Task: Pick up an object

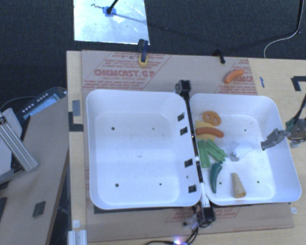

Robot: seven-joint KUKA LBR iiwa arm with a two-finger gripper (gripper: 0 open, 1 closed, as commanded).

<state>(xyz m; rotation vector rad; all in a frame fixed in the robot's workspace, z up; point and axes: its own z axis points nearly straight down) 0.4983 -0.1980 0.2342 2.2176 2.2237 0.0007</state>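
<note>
Hand [269, 141] hovers over the right bin [275, 111], its grip impossible to tell, near the green pepper [214, 173].

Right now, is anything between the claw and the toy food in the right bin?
Nothing visible does. The claw sits over the right bin's right side, with bare bin floor between it and the small pale object nearest it.

Table on dark carpet
A pale wooden table [275, 68] stands on dark carpeted floor [30, 29]; a shiny metal sheet [109, 14] lies beyond it, and a white cable [290, 34] trails at upper right.
</note>
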